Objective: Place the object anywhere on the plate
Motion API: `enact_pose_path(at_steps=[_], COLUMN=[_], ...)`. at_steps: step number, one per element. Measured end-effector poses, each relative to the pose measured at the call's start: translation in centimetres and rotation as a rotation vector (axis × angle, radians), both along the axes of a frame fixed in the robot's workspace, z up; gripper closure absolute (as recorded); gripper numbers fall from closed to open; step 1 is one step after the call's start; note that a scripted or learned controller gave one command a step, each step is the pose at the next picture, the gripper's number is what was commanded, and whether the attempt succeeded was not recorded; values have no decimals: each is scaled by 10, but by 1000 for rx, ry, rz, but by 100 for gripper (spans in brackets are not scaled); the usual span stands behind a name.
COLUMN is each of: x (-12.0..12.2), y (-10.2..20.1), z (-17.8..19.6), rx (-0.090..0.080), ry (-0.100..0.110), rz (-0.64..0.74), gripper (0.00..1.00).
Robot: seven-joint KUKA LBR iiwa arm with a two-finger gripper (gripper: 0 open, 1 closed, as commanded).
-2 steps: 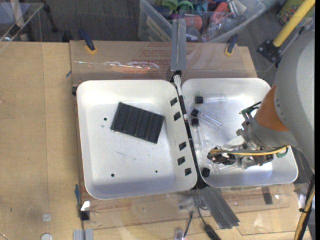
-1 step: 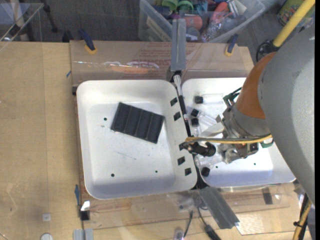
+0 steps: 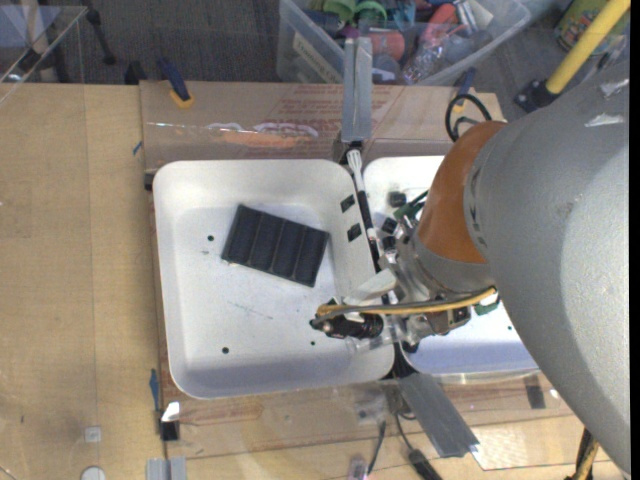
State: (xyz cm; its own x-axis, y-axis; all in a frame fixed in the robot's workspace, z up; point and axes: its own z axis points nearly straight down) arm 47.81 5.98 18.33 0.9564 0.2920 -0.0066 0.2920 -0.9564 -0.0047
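A dark ridged rectangular plate (image 3: 275, 245) lies flat in the left white bin (image 3: 200, 358), towards its back half. My gripper (image 3: 383, 330) hangs over the front right corner of that bin, close to the divider between the two bins, to the right of the plate and nearer the front. The grey arm with its orange band (image 3: 450, 218) covers most of the right bin (image 3: 470, 353). A bit of green (image 3: 488, 306) peeks out under the wrist in the right bin; I cannot tell what it is.
A small dark and green thing (image 3: 400, 200) lies near the back left of the right bin. A clear tub of colourful toys (image 3: 400, 18) stands behind the bins. The wooden bench (image 3: 70, 268) stretches out to the left.
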Motion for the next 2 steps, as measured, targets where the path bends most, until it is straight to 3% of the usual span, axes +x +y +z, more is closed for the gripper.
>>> enact_pose_path(at_steps=[1,2], x=[0,3], y=[13,31], z=[0,-34], rx=[-3,12], ry=[-4,-13], rz=[-95,-83], gripper=[100,100])
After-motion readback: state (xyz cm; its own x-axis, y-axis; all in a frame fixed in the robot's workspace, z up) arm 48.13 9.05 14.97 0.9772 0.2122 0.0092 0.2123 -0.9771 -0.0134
